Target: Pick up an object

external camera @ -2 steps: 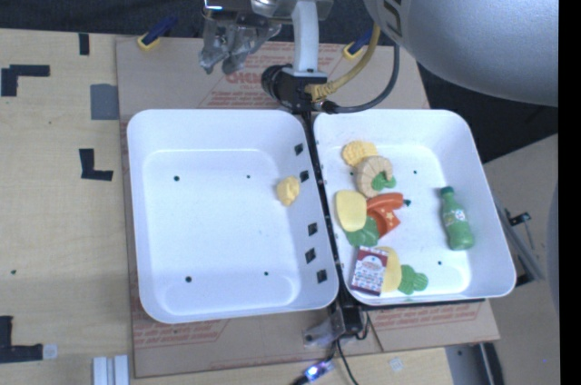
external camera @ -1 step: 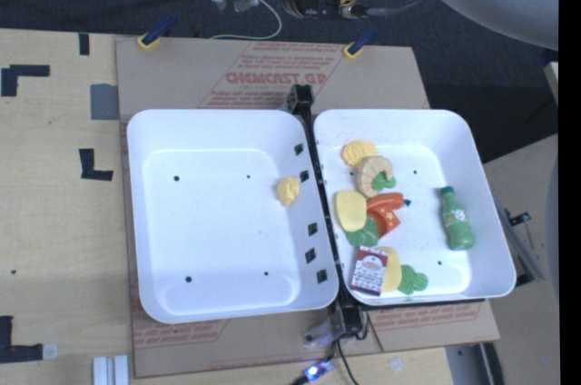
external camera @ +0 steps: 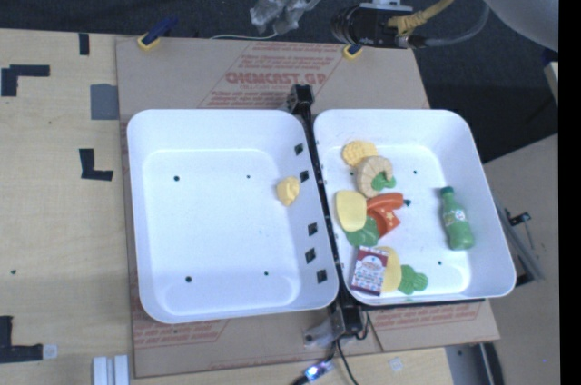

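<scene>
My gripper (external camera: 280, 4) hangs high at the top of the camera view, beyond the far edge of both bins and over the cardboard. Nothing shows in it. The left bin (external camera: 182, 138) holds one small yellow piece (external camera: 289, 190) near its right wall. In the right bin (external camera: 454, 133) lie a yellow corn-like piece (external camera: 359, 153), a beige round piece (external camera: 373, 173), a yellow oval (external camera: 351, 211), a red pepper (external camera: 386, 202), a green leafy piece (external camera: 365, 236), a green bottle (external camera: 457, 218), a red packet (external camera: 369, 271) and a small green piece (external camera: 414, 281).
The bins sit side by side on a cardboard sheet (external camera: 272, 79) with black clips (external camera: 313, 229) along their shared wall. The toys crowd the right bin's left half. The green bottle lies apart near its right wall.
</scene>
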Available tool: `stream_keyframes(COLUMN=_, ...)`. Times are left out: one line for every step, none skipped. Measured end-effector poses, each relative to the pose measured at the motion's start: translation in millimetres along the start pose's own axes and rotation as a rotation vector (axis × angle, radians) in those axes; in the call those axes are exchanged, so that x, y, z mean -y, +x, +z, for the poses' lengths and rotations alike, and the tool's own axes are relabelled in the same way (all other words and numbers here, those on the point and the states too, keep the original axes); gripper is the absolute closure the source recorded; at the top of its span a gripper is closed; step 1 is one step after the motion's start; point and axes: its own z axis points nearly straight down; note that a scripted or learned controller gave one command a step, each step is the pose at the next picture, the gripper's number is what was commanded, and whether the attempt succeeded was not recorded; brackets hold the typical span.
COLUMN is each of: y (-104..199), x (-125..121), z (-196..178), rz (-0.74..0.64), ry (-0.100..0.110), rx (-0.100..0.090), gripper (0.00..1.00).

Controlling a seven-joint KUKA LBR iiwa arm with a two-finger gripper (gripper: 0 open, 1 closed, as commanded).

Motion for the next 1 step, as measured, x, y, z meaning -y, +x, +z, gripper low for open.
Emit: stream_keyframes(y=47.1, x=42.8, z=0.2, rz=-0.008, ry=0.0, rx=-0.001, gripper=1.0)
